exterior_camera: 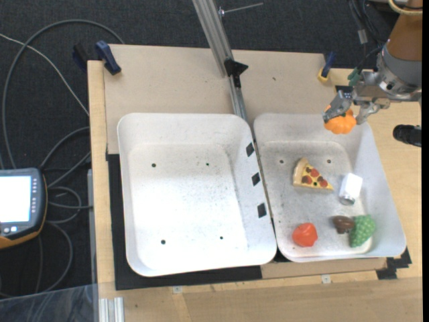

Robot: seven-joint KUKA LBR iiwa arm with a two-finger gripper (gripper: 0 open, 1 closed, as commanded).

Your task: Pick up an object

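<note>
Holding five toys: right bin (375, 159)

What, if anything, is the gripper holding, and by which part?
The gripper holds an orange toy by its top, raised over the right bin's far corner.

Left bin (134, 136) sits bare, a grey metal pole (213, 29) slanting in from the top of the frame. Blue clamp (107, 56) grips the bench's upper-left corner, and a handheld screen (17, 203) with cables sits at far left.
</note>
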